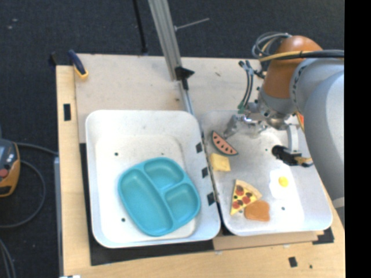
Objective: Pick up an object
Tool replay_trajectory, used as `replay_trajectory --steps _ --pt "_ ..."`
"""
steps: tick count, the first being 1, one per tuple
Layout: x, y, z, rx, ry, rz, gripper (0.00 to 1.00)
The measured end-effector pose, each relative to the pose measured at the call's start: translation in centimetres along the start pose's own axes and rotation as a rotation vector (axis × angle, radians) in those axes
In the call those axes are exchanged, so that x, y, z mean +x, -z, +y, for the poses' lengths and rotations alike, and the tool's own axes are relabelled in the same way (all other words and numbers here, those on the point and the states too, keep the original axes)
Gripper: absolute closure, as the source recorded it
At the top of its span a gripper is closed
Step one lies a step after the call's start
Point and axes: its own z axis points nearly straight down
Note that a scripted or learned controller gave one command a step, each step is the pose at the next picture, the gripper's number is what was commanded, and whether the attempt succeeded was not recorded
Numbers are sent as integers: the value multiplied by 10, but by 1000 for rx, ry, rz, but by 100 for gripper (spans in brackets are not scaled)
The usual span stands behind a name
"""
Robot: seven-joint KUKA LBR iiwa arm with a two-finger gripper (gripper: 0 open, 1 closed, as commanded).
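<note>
**White bins, nothing lifted yet**

White right bin (313, 213) holds everything we might pick: nearest, the pizza slice (243, 197) and fried egg (281, 183); farther back, the watermelon slice (224, 144). Beyond it the gripper (234, 124) hangs low; we cannot tell its state.

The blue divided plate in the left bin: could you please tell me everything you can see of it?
The blue divided plate is light blue, seemingly smooth plastic, with rounded corners and raised ridges forming three compartments, one large and two smaller. It lies flat, right side up, turned at an angle, on the floor of the left white bin, toward its near side. Nothing lies in it or touches it apart from the bin.
</note>
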Motion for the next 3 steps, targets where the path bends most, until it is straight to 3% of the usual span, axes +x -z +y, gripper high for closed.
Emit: replay_trajectory --steps 1,3 --pt "-1 14 1 -6 1 -3 100" --pt "-4 124 5 -6 -1 1 100"
